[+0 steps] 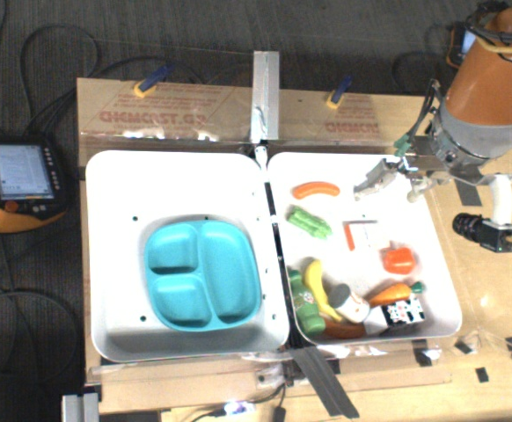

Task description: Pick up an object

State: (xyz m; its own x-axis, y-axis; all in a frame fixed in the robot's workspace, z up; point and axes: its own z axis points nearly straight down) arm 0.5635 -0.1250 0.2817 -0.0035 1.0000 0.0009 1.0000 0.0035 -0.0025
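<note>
Hovering over the right bin, upper part: gripper, fingers spread apart, nothing between them. Orange sausage just left of it, apart; green piece below that. Blue tray in left bin

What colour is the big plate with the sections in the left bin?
The plate is light blue, or turquoise, as seen in the camera view.
</note>
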